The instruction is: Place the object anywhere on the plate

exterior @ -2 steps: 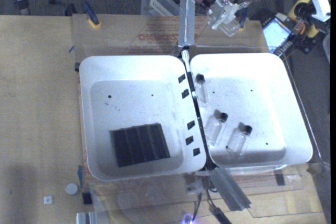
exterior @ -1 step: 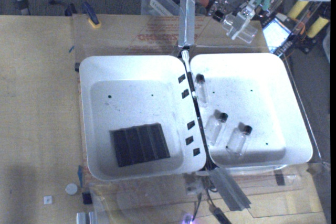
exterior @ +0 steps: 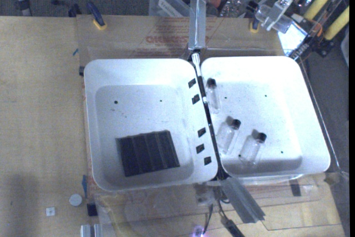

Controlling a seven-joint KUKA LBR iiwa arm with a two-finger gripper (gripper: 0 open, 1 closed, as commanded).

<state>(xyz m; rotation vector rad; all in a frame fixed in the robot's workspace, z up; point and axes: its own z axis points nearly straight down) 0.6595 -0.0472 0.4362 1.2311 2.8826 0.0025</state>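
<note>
gripper up at top right, spread unclear (cannot tell); nothing visibly held.

Red print on the cardboard sheet — too blurred to read.

three vials, one dark plate, two bins

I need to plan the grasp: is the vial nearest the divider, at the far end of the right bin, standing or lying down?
Lying down. The vial rests lengthwise on the right bin floor, black cap pointing away from the camera.
</note>
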